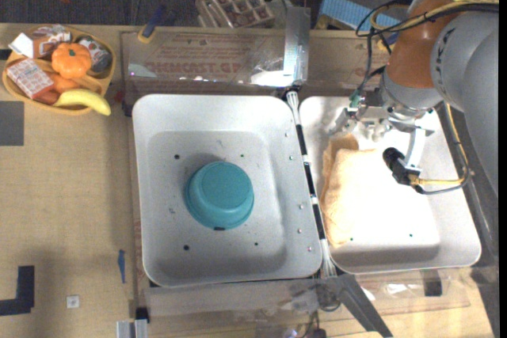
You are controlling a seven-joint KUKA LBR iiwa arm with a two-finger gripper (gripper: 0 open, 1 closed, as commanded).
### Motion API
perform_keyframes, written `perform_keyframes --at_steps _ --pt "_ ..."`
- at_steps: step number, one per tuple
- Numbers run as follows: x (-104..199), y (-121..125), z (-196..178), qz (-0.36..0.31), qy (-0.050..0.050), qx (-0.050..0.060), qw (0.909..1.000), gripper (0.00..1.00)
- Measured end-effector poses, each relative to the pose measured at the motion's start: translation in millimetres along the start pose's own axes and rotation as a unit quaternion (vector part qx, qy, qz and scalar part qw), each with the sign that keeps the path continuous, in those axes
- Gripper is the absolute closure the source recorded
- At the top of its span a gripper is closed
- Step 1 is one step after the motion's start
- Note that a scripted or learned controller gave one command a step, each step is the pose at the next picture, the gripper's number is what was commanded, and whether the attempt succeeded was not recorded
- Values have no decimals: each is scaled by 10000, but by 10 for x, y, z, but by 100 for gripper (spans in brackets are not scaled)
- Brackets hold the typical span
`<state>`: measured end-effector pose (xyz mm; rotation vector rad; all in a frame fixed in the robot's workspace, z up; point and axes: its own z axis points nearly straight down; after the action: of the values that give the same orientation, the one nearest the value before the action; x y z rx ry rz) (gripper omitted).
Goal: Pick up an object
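Observation:
A teal upturned bowl sits in the middle of the left bin. In the right bin, a tan, sponge-like flat piece lies along the left wall. The arm reaches in from the upper right, and its gripper hangs over the far left part of the right bin, right at the top end of the tan piece. The wrist hides the fingers from above.
A yellow dish with a banana, an orange pumpkin-like toy and small boxes stands at the far left of the bench. A black cable and plug dangles from the wrist over the right bin. Crates and clutter lie beyond the bench.

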<state>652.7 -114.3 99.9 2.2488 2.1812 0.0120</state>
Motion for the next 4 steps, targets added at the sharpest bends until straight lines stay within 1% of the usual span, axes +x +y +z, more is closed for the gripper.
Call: perform_keyframes --at_steps 1,2,3,4 --pt "53 97 -1316 -215 -4 42 9998 0" --pt "180 29 -344 -685 2 52 9976 0" --pt "170 -204 118 -1336 8 27 9910 0" --pt "144 -188 -3 -1308 4 -4 9914 100"
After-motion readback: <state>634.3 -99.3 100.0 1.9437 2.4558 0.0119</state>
